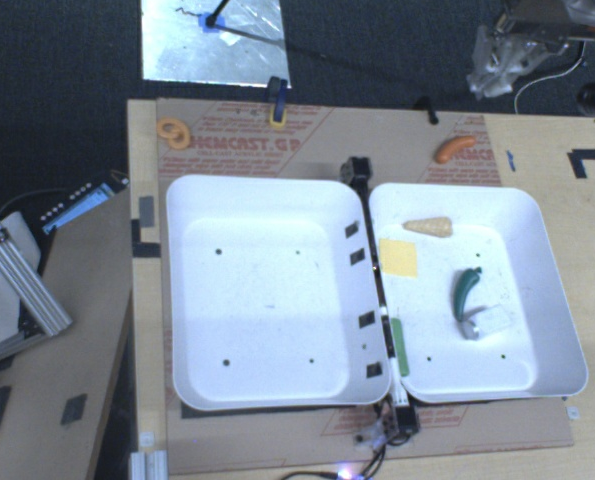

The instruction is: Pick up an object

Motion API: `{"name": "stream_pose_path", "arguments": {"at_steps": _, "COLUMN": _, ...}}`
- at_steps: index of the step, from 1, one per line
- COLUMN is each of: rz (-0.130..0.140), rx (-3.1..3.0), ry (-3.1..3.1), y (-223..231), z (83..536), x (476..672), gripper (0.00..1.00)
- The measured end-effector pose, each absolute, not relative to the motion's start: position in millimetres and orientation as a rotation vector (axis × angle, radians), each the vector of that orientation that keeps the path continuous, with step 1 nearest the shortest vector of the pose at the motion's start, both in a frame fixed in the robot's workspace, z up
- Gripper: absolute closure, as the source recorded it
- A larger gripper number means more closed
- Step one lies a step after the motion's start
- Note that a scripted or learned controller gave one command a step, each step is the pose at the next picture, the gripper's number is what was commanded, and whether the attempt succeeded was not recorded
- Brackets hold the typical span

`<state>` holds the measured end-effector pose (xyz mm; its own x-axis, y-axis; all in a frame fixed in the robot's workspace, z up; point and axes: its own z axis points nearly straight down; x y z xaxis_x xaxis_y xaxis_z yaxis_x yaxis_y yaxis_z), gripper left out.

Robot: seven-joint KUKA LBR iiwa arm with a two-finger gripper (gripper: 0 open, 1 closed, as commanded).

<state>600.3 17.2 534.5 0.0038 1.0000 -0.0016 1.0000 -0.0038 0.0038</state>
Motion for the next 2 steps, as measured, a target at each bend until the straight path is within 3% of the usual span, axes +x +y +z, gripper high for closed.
{"name": "stream_pose_path", "arguments": {"at_steps": 1, "rz": 0.002, "rx": 2.226, "ry": 2.213, "y": -45, "z": 536, "x": 554.0, "gripper": 1.0}}
{"name": "stream_pose_path", "arguments": {"at_steps": 2, "rz": 0.003, "rx": 2.219, "ry": 2.214, "y": -90, "z": 535, "x": 632.6, "gripper": 1.0}}
